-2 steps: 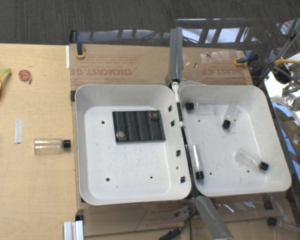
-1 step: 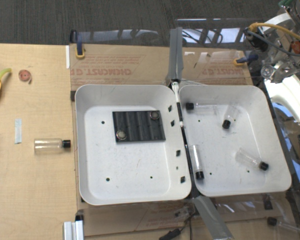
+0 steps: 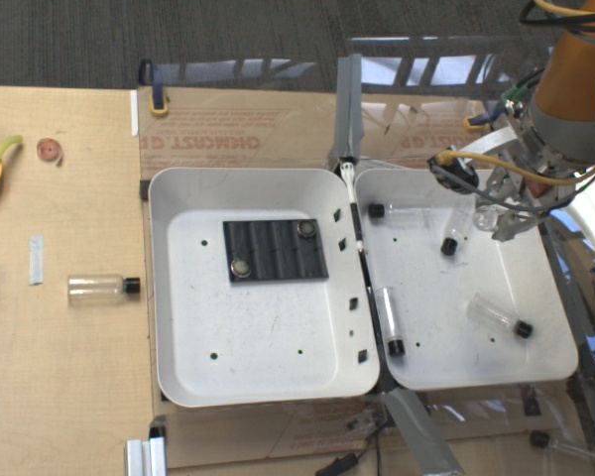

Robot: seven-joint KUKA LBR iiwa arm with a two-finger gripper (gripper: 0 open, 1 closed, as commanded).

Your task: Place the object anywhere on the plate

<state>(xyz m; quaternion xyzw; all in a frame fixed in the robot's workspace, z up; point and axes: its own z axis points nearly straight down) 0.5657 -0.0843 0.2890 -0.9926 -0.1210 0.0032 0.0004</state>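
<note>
Arm (image 3: 573, 77): grey with an orange band, reaches in from the right, wrist over the upper right part of the right bin.
Tool (image 3: 504, 221): low over the right bin near its back right edge; cables and glare hide the fingers, cannot tell how far open or whether it has hold of anything.
Right bin (image 3: 550, 370): white, shallow, holds four clear tubes with black caps.
Tube by the tool (image 3: 452, 238): just left of the tool, cap toward the front.
Back tube (image 3: 402, 210): lies near the back left corner, cap at its left end.
Wall tube (image 3: 388, 319): lies along the left wall, cap toward the front.
Front tube (image 3: 500, 317): front right area, tilted, cap at the right end.
Left bin (image 3: 164, 296): white, touching the right bin.
Plate (image 3: 276, 250): dark ribbed rectangle lying flat in the left bin's back half, two small round studs on it.
Worktop (image 3: 59, 365): light wood, left of the bins.
Loose tube (image 3: 103, 287): lies on the worktop, cap on the right, well apart from the plate.
</note>
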